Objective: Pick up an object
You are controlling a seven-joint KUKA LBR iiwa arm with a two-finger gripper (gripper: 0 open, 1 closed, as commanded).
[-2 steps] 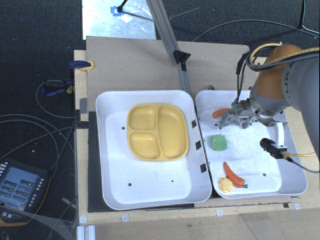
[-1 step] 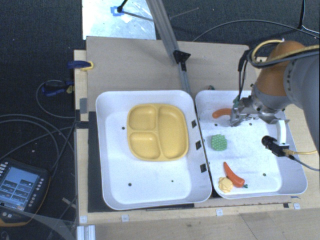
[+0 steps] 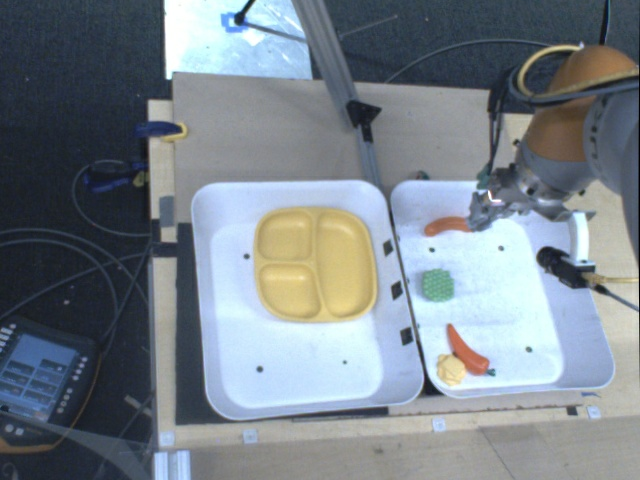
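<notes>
Camera view: we are observing the gripper (image 3: 484, 211) reaching the right end of an orange sausage-shaped toy (image 3: 447, 226) in the right bin (image 3: 585, 363), far side. We are judging this the approach step; closing squarely comes next. Its long axis is running left-right. Finger opening: we cannot tell.

Tan bench (image 3: 260, 128), two white bins side by side, left bin (image 3: 225, 368), right bin (image 3: 560, 353)
</notes>
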